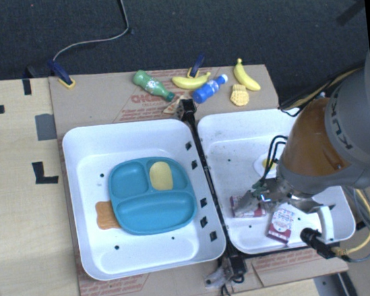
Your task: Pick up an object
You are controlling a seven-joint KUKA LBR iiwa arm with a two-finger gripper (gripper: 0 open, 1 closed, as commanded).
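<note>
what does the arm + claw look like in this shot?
Bulky grey arm with an orange band above the wrist. Black and yellow cables run along it. The claw is small, dark metal with grey parts. Dark lettering marks the grey shell.

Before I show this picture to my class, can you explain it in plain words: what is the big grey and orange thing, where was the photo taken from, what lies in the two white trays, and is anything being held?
The photo looks down at a slant from a fixed camera above the bench. The grey and orange shape is a robot arm reaching in from the right. Its jaws are low in the right bin, by a red and white packet and another small packet; I cannot tell whether they grip anything. The left bin holds a blue divided plate with a yellow piece in one compartment, and an orange piece beside it. Behind the bins lie toy bananas, a green bottle and a blue bottle.
</note>
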